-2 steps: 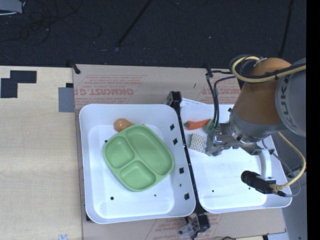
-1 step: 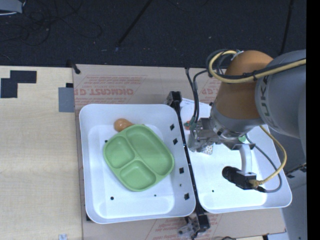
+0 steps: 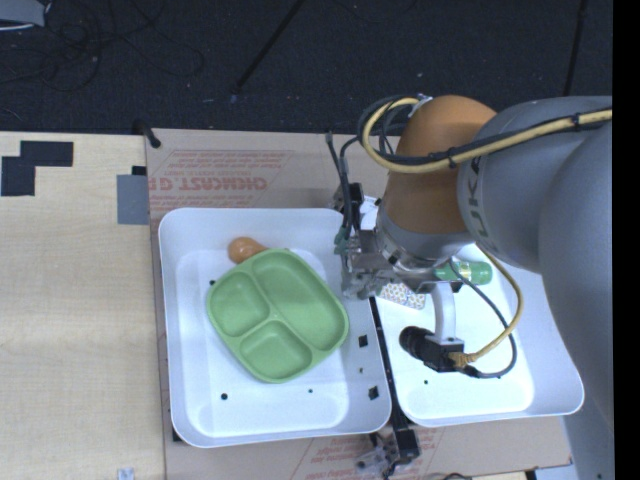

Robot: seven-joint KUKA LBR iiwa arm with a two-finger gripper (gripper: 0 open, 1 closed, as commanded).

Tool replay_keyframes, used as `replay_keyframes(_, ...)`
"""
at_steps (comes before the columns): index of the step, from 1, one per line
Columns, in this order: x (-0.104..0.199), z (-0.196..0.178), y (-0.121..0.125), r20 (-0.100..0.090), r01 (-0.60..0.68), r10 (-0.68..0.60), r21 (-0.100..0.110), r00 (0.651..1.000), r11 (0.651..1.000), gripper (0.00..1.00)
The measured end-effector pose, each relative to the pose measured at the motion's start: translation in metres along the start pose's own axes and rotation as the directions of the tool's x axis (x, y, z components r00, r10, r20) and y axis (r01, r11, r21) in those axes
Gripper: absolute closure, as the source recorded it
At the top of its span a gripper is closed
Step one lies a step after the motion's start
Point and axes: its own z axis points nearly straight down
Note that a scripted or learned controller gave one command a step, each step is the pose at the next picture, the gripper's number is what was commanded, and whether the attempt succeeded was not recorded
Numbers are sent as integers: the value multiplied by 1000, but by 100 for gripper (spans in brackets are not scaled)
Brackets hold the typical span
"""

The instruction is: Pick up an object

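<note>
A green divided plate [image 3: 277, 313] lies in the left bin [image 3: 190, 368], tilted toward the bin's middle. A small orange ball [image 3: 243, 249] rests just behind the plate's far left edge. My gripper [image 3: 357, 273] hangs over the seam between the two bins, right beside the plate's right rim. The arm's orange band and grey wrist cover much of the right bin [image 3: 500, 388]. A green object [image 3: 474, 271] and a patterned piece [image 3: 402, 294] peek out from under the wrist in the right bin.
A black cable loops from the wrist across the right bin's floor [image 3: 440, 353]. Brown cardboard [image 3: 230, 173] lies under both bins. Light wooden bench [image 3: 70, 318] stretches to the left.
</note>
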Motion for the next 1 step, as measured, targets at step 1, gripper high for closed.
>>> replay_keyframes(1, 47, 6, 14, 0, 1, -1, -1, 1000, 1000, 100)
